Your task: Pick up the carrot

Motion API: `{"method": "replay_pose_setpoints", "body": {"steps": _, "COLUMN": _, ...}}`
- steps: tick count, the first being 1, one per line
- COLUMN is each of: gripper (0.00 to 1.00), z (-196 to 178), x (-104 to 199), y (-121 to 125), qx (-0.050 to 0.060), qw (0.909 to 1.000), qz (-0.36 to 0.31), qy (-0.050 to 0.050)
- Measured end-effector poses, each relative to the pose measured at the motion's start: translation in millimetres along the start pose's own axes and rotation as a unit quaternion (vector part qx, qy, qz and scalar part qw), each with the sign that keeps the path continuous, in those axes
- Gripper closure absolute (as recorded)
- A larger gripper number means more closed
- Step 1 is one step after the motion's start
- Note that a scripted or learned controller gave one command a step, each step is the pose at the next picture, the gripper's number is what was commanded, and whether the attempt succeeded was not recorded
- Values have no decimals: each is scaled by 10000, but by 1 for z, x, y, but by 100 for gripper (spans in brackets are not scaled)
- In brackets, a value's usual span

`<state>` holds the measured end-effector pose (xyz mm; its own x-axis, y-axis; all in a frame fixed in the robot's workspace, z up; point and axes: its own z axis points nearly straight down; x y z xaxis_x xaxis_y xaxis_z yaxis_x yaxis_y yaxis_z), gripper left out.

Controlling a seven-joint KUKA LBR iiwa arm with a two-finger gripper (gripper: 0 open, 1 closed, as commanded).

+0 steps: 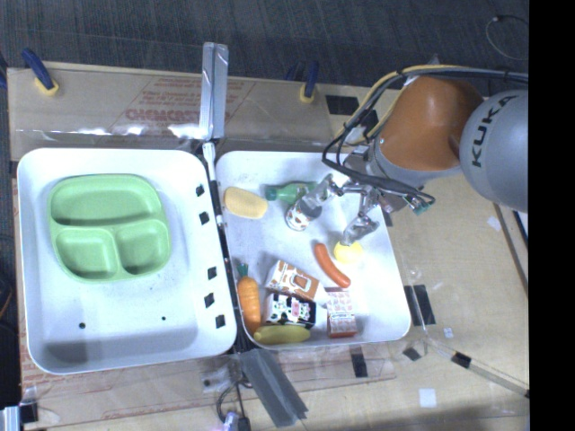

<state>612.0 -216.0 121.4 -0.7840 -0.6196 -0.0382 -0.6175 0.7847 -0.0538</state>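
The two bins (36, 241) look like smooth white plastic with a soft sheen, and the green divided tray (108, 224) in the left one is matt plastic. The carrot (250, 302) has a glossy, moulded-plastic orange skin. The small cartons (293, 281) beside it look like printed paper or card. The gripper (332, 215) is bright bare metal, its fingers (359, 227) shiny, below an orange band (422, 124) with a satin gloss. The table (117, 97) is covered by a brownish sheet under wrinkled clear film.
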Motion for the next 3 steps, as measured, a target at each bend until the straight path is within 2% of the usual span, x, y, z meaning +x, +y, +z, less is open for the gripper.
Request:
{"method": "replay_pose_setpoints", "body": {"steps": 1, "gripper": 0, "z": -5, "x": -5, "y": 80, "qx": -48, "qw": 9986, "qz": 518, "qy": 14}}
{"method": "replay_pose_setpoints", "body": {"steps": 2, "gripper": 0, "z": -4, "x": -47, "y": 114, "qx": -25, "qw": 9997, "qz": 221, "qy": -27}}
{"method": "replay_pose_setpoints", "body": {"steps": 3, "gripper": 0, "z": -4, "x": -32, "y": 124, "qx": 14, "qw": 9987, "qz": -500, "qy": -73}}
